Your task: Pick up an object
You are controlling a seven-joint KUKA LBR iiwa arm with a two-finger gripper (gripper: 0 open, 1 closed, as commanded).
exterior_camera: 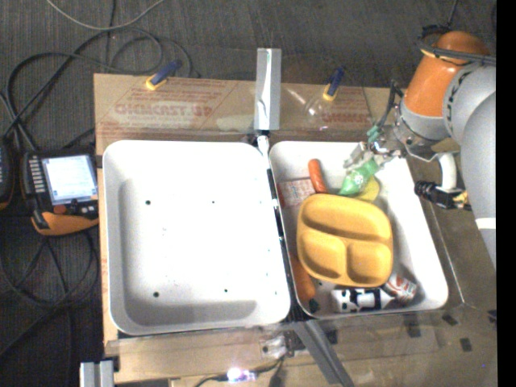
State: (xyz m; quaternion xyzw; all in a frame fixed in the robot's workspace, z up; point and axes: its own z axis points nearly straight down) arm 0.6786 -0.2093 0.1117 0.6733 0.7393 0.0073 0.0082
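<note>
green object (355,182) hangs pinched in the tool (372,153) above the right bin's (435,256) far edge, near the yellow tray (345,239).

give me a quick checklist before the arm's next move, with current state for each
1. Gripper over the right bin: ok, it is above the bin's far right corner.
2. Something at the gripper: cannot tell; a green object sits right under it, but a grasp is not visible.
3. Green object free of neighbours: not ok, it lies against a yellow item and near the orange-red piece.
4. Yellow divided tray out of the way: ok, it lies nearer the camera than the gripper.
5. Left bin rim free of the arm: ok.
</note>
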